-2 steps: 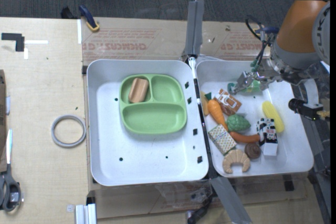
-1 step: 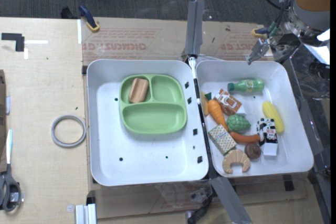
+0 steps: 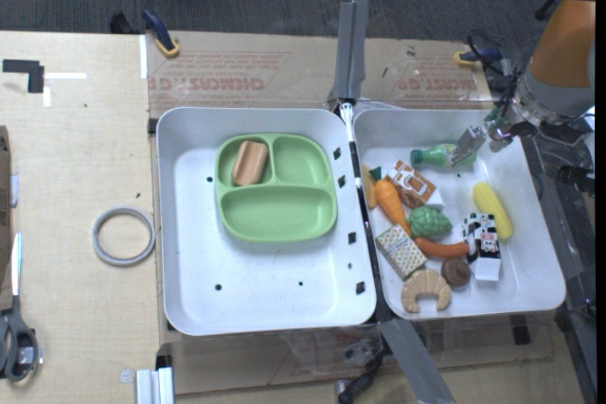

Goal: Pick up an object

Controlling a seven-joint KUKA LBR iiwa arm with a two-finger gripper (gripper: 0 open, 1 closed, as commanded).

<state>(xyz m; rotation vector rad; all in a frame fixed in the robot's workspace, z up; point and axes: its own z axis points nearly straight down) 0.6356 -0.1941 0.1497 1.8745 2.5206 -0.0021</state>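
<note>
- Lying nearest the camera, by the front rim of the right white bin (image 3: 544,289), a tan croissant-shaped toy (image 3: 427,290) is curling with its open side toward the front edge.
- Sitting just behind it are a small brown rounded piece (image 3: 456,272), a checkered beige wedge (image 3: 401,250), and a black-and-white carton (image 3: 484,241) standing toward the right wall.
- An orange carrot toy (image 3: 389,203) is lying near the bin's left wall, with a second orange piece (image 3: 440,248) stretching toward the carton and a green leafy lump (image 3: 431,222) resting between them.
- A yellow corn-like piece (image 3: 492,207) is lying near the right wall, and an orange-and-white packet (image 3: 414,184) is sitting mid-bin.
- A green bottle-shaped toy with a paler cap (image 3: 437,154) is lying on its side toward the bin's back edge.
- The gripper (image 3: 467,147) is hanging at the right end of that bottle, slanting in from the back right corner; whether its jaws are spread or pinching cannot be told, and nothing is visibly sitting between them.
- The left white bin (image 3: 185,279) is carrying a light green three-compartment plate (image 3: 276,213) toward its back half, with a tan bread-like roll (image 3: 250,162) lying in the back left compartment.
- On the bench's left side a grey tape ring (image 3: 124,235) is lying flat, with scissors (image 3: 17,341) at the front left edge.
</note>
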